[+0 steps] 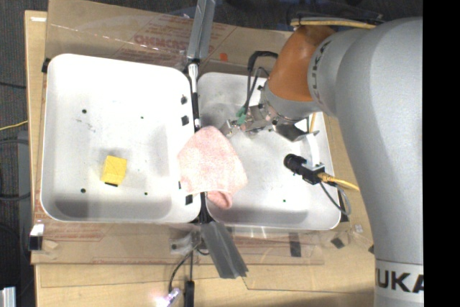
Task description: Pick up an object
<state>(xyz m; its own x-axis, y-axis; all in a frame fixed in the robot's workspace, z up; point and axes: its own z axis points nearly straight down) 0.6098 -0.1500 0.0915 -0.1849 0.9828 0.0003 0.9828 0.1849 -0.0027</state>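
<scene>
Light wooden bench (36, 118) under everything, edge showing far out past the pincer (241, 122) on the side away from the arm. Brown cardboard sheet (129, 32) flat on the bench, printed red lettering beyond the pincer toward the far edge. Two shallow white bins side by side on the cardboard: right bin (316, 216) directly beneath the pincer, left bin (65, 83) next to it, away from the arm. Grey metal bar (200, 25) between the bins, running from behind the pincer to the near edge. Strips of dark tape (296, 246) on the cardboard at the near rim, below the pincer.
</scene>
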